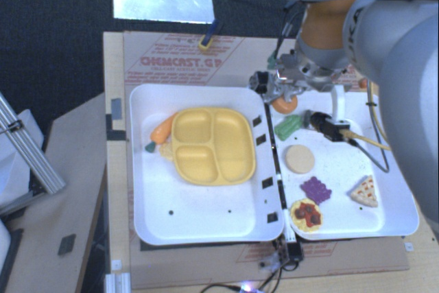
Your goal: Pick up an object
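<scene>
An orange toy food piece [284, 106] is lying at the right bin's [394, 216] far edge, beside a green piece [289, 126]. The pincer [285, 87] is hanging right above it, apparently lining up a grab; its grip I cannot tell.
</scene>
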{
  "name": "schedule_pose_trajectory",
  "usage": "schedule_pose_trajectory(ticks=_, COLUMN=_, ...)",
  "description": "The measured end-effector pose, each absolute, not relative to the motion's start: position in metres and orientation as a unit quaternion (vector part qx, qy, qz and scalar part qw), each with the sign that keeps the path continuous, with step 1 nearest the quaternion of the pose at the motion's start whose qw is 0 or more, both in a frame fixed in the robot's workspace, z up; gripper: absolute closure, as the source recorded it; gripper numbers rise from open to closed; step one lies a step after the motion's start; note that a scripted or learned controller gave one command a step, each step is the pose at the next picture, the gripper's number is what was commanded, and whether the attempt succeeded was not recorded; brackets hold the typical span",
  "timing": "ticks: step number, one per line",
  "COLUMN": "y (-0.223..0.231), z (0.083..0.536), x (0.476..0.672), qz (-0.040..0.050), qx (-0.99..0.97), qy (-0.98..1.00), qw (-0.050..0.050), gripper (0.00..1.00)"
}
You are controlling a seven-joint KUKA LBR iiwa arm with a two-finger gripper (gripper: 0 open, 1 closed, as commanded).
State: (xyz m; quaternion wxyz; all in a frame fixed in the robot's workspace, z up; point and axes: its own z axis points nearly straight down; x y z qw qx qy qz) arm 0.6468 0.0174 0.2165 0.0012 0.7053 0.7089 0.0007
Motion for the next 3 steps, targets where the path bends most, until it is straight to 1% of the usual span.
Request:
schedule_pose_trajectory(ticks=1, y=0.016, z=0.216, x=0.643, qz=0.0003, qx=0.706, qy=0.708, qw=0.001, gripper=1.00)
schedule_pose_trajectory(ticks=2, y=0.019, z=0.218, x=0.635, qz=0.0001, qx=0.706, qy=0.708, qw=0.001, gripper=1.00)
schedule_pose_trajectory(ticks=3, y=0.019, z=0.227, x=0.632, qz=0.0010, qx=0.705, qy=0.709, qw=0.001, gripper=1.00)
